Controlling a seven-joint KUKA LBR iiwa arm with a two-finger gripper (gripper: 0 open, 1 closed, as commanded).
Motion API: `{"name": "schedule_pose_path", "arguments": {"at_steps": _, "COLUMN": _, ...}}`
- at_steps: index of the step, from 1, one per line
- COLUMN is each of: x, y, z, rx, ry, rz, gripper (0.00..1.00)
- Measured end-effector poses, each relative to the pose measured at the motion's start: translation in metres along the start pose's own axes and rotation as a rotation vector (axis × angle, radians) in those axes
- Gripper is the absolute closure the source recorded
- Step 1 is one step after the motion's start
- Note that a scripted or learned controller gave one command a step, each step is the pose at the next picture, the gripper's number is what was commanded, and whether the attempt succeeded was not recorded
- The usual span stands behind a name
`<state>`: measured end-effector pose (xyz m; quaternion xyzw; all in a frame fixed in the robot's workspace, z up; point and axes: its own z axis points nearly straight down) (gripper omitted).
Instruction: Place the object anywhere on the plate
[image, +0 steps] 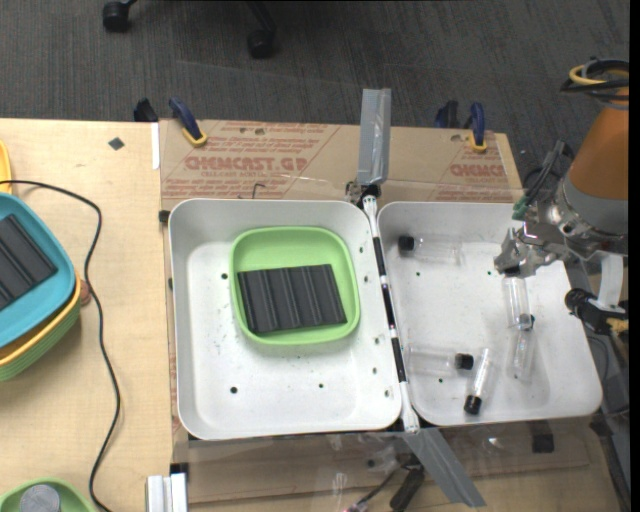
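Note:
A square green plate (340, 250) sits in the left white bin (200, 380) and carries a black ridged slab (292, 298). Over the right edge of the right white bin (560, 400) my gripper (513, 264) hangs below the orange-banded wrist. A clear tube (517, 300) with a dark cap at its lower end runs straight down the view from the gripper's tip. Whether that tube is gripped or lies on the bin floor under it cannot be told.
The right bin holds several more clear tubes with black caps: one at the back left (425, 244), two at the front (440, 360) (477, 384), one near the right (520, 357). A teal and yellow tray stack (40, 300) and a black cable (100, 330) lie on the bench at left.

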<state>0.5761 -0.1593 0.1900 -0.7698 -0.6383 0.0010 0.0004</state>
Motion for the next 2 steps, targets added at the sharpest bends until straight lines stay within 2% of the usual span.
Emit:
{"name": "schedule_pose_path", "arguments": {"at_steps": 1, "x": 0.0, "y": 0.0, "z": 0.0, "rx": 0.0, "ry": 0.0, "rz": 0.0, "gripper": 0.0}}
{"name": "schedule_pose_path", "arguments": {"at_steps": 2, "x": -0.022, "y": -0.016, "z": -0.06, "rx": 0.0, "ry": -0.001, "rz": 0.181, "gripper": 0.0}}
